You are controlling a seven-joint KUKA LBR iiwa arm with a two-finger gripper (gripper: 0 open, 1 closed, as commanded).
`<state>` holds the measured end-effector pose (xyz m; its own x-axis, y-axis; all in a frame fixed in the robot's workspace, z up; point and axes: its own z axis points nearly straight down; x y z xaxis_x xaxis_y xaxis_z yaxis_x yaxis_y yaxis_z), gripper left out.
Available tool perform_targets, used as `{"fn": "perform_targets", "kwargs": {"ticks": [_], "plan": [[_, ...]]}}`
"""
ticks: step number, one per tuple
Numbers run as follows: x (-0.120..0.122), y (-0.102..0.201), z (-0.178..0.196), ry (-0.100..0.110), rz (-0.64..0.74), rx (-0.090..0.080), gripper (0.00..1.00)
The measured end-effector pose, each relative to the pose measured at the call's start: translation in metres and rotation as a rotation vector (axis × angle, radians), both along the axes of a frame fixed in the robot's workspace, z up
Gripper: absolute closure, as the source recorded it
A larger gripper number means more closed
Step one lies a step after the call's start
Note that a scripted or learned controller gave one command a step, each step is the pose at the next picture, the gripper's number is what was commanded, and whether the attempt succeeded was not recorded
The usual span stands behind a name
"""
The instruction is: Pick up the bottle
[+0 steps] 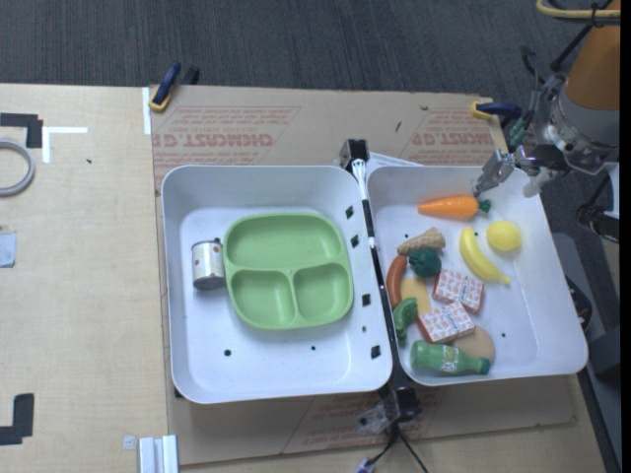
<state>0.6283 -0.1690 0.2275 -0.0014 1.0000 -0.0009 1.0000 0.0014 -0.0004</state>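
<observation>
step: we reckon the gripper [490, 178], up by the right bin [552, 348] far rim, fingers slightly apart and holding nothing, should cross to the near edge and drop onto the green bottle [449, 359] lying flat | count: we see 1 bottle, 1 carrot [449, 206], 1 banana [480, 256], 2 bins

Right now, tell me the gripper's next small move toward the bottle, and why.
Probably carry the gripper toward the near edge of the right bin. It sits at the bin's far edge, just past the carrot, while the green bottle lies on its side at the near edge, beside the crackers.
</observation>
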Motion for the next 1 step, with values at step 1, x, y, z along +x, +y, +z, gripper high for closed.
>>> {"fn": "perform_targets", "kwargs": {"ticks": [1], "plan": [[0.0004, -0.0002, 0.0097, -0.001, 0.003, -0.001, 1.0]]}}
